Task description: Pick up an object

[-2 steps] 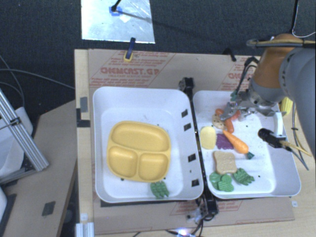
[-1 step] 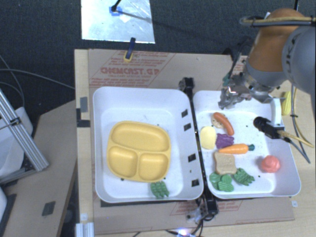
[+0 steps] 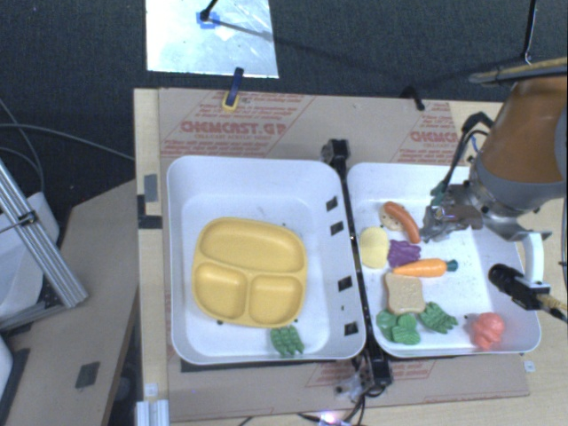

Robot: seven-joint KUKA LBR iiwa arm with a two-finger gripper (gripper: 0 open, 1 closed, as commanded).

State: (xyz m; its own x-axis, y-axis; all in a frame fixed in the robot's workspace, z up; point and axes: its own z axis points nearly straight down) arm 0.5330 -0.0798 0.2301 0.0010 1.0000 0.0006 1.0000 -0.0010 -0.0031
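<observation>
The right bin [image 3: 497,180] holds several toy foods: a sausage [image 3: 402,219], a pale yellow piece [image 3: 374,248], a purple piece [image 3: 404,253], a carrot [image 3: 422,268], a bread slice [image 3: 406,294], two green leafy pieces [image 3: 398,327] [image 3: 437,317] and a pink piece [image 3: 486,328]. My gripper [image 3: 437,222] hangs low over the bin, just right of the sausage and above the carrot. Nothing shows between its fingers. The arm's orange band [image 3: 531,127] rises to the right.
The left bin [image 3: 191,193] holds a yellow divided plate [image 3: 249,270] and a green leafy piece [image 3: 286,340] near its front wall. A black divider [image 3: 348,229] runs between the bins. A white-and-black fixture [image 3: 524,282] sits at the right bin's right wall.
</observation>
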